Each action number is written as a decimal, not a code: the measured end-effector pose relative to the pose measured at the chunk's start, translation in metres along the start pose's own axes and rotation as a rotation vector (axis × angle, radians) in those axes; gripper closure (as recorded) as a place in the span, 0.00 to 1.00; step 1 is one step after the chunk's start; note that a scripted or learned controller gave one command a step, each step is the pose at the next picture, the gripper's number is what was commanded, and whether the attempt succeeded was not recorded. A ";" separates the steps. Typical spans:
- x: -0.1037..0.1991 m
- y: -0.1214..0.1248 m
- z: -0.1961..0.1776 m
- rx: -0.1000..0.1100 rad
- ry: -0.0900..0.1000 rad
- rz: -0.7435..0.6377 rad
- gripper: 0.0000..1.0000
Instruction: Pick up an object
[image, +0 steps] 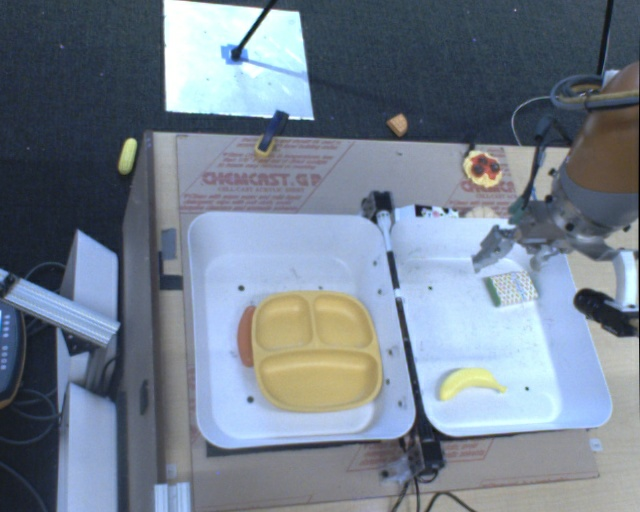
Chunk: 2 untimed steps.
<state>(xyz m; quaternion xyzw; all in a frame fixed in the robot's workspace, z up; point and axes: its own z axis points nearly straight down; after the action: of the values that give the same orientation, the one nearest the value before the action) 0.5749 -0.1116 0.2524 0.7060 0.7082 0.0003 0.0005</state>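
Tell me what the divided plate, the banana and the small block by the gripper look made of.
Divided plate: likely hard plastic, smooth yellow with a soft sheen. Banana: probably a plastic toy, uniformly yellow and glossy. Block: unclear, perhaps sponge or printed card; green edge, speckled pale top.

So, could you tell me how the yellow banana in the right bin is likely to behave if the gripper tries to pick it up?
The banana looks small, smooth and plastic-like, so it is probably light and rigid, perhaps slippery between the fingers. Its curved body lies flat on the right bin floor; a push would likely spin or slide it rather than roll it. The gripper hovers farther back, near a patterned sponge-like block.
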 end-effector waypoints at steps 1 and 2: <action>-0.045 -0.004 0.008 0.000 -0.001 0.002 0.00; -0.076 0.013 0.087 0.002 0.000 0.002 0.00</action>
<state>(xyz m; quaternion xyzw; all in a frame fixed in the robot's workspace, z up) 0.5882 -0.1879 0.1655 0.7069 0.7073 -0.0004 -0.0002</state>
